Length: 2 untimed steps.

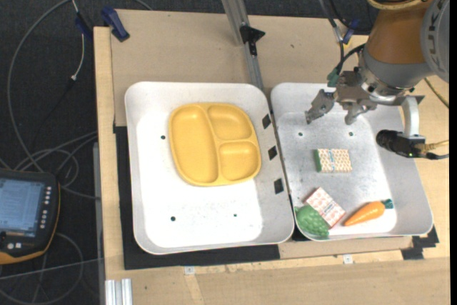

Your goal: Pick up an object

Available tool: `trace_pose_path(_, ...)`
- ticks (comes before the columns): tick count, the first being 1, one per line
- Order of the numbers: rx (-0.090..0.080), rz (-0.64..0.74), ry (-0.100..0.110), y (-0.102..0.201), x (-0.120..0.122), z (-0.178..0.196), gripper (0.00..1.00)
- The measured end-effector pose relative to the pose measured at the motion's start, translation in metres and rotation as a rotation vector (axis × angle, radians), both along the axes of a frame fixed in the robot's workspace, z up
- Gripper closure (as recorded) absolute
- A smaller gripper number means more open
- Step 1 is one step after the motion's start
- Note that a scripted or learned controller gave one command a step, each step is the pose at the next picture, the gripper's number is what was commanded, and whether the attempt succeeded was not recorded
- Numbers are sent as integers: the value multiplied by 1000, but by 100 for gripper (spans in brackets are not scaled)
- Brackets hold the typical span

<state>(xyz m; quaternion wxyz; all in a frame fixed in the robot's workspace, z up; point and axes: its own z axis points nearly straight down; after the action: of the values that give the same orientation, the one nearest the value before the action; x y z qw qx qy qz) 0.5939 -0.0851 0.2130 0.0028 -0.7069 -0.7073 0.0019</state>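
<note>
Two shallow white bins side by side on a tan bench point(178, 46), left bin point(146, 182) taken up mostly by a yellow three-compartment tray point(214, 142), right bin point(296, 146) carrying the small things worth going for. Reaching in from the right, a grey and orange arm point(403, 18), with the gripper point(334, 115) poised over the far end of the right bin, fingers point(317, 111) spread apart and nothing between them. Best to treat the green-and-white patterned box point(333, 160) as the target: lying flat near the bin's middle, just nearer than the gripper, well apart from everything else. Shift slightly toward the near edge, centre over the box, turn the wrist so as to straddle its shorter width, then descend straight and close only once low enough to catch the sides rather than skate over the top. Probably wiser to leave the near-corner cluster alone: red-and-white box point(325, 205) touching a green leafy toy point(311, 222), orange toy carrot point(365, 213) just beside them and close to the bin wall, hence little room to slip in cleanly. Lift slowly and check for the box between the fingers before calling it done.
</note>
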Motion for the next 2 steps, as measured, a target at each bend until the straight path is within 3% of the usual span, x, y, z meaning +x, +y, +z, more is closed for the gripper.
trace_pose_path(2, 0, 0, 1, 5, -13, -98, 0)
